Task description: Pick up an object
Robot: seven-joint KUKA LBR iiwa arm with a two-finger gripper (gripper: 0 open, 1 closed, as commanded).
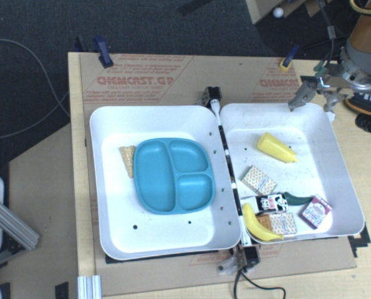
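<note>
The hand point(313, 96) is hovering open at the right bin's point(341, 167) one o'clock corner, gripping nothing.

Red print "CHEMCAST GP" on the brown protective sheet point(141, 73) covering the bench, upper centre of the frame above the left bin; same print repeated upper right above the right bin, cut off, reads roughly "CHEMCAS". Smaller red lines under and over both, too small to read. Printing on small packets point(315, 212) lower right, illegible.
</note>
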